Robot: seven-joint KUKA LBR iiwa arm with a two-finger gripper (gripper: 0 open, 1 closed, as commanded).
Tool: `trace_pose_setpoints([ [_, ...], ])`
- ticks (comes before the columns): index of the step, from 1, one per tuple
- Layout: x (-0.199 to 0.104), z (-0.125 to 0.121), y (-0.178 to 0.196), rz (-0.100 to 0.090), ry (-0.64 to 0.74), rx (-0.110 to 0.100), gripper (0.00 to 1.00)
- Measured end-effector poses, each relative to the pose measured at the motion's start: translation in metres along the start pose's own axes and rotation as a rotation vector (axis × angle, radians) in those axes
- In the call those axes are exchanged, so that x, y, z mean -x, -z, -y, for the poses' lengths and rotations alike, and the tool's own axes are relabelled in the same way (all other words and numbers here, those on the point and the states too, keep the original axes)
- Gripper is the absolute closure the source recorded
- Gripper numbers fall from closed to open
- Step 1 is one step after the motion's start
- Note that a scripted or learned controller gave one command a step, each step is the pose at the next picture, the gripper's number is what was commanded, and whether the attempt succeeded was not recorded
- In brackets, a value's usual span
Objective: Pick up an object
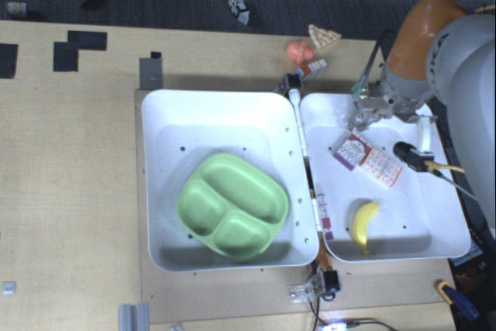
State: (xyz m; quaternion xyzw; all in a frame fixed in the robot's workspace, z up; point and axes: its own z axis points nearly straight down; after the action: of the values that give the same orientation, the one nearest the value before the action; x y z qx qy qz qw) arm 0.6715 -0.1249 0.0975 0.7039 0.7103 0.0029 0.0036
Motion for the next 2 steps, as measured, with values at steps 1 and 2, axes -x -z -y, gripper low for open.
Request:
trace_pose_setpoints([
  [1, 0.0, 0.0, 0.0, 0.0, 0.001, -0.001, 0.0],
  [2, -0.03, 0.075, -0.01, -0.001, -0.007, -0.004, 0.0],
])
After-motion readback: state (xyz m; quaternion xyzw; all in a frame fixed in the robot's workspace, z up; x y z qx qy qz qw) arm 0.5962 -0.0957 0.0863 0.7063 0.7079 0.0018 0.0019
